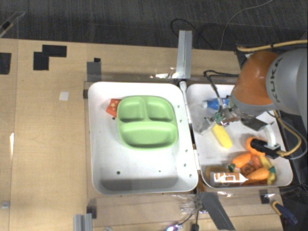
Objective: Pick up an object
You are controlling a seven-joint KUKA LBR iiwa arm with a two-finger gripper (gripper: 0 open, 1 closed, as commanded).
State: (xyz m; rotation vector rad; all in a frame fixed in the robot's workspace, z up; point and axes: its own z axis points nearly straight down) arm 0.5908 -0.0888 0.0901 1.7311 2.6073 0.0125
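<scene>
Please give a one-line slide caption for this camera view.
KUKA arm's tool above yellow corn in right bin; green tray in left bin.

Green divided plate (146, 121), red packet (112, 108), yellow corn cob (222, 135), orange carrots (255, 167), white bins (103, 167), grey-orange arm (269, 81).

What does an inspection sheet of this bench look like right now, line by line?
Surface: wooden bench bearing two white bins, left bin and right bin.
Job's things: in the right bin, yellow corn cob, blue item, orange toys, brown packet.
Clutter: green divided plate in the left bin, red item at its edge.
Grippers: tool low over the right bin, above the corn cob.
Cables: black cables behind the right bin.
Surroundings: dark carpet beyond the bench.
</scene>
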